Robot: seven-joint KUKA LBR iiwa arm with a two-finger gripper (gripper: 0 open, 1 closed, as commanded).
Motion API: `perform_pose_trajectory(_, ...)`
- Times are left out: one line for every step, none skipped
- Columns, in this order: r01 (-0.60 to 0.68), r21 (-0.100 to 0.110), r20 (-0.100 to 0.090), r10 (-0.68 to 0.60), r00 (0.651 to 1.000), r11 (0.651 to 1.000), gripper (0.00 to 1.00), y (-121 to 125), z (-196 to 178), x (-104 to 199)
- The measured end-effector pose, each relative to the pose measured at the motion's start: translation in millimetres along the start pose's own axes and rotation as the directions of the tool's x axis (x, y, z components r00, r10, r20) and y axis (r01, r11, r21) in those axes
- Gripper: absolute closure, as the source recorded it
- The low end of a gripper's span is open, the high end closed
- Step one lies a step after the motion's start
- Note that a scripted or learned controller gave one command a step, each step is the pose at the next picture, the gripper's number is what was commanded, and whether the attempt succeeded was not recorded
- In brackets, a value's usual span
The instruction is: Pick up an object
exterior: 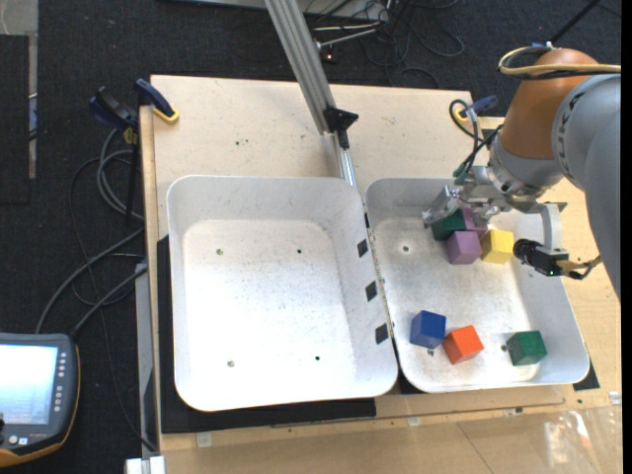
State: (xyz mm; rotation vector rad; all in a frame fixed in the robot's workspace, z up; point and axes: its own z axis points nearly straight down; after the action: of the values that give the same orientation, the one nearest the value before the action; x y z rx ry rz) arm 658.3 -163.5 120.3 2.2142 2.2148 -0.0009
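Lying closest to the lens, at the near end of the right bin, three cubes are sitting in a rough row well below the pincer: a blue cube, an orange cube just beside it and possibly touching it, and a green cube apart from those two, off toward the arm's side. Farther back in the same bin, the pincer is hanging low over a tight cluster of blocks. A dark green cube is lying directly under the pincer tip, partly hidden by it. A purple cube is resting just below the pincer on the near side, pressed against the dark green one, and a yellow cube is sitting beside the purple one, toward the arm. Whether the pincer is released or clenched cannot be told, since the wrist body and cabling are covering it, and no block is visibly lifted off the bin floor. The grey arm with its orange band is reaching in from the right, over the pale worktop. The left bin is lying well away from the pincer, across the shared rim.
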Motion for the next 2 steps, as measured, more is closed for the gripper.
perform_pose_trajectory(0.000, -0.006, -0.002, 0.000, 1.000, 1.000, 1.00, 1.8, -13.5, 0.8)
perform_pose_trajectory(0.002, -0.002, -0.005, -0.002, 1.000, 1.000, 1.00, 5.1, -78.3, 2.2)
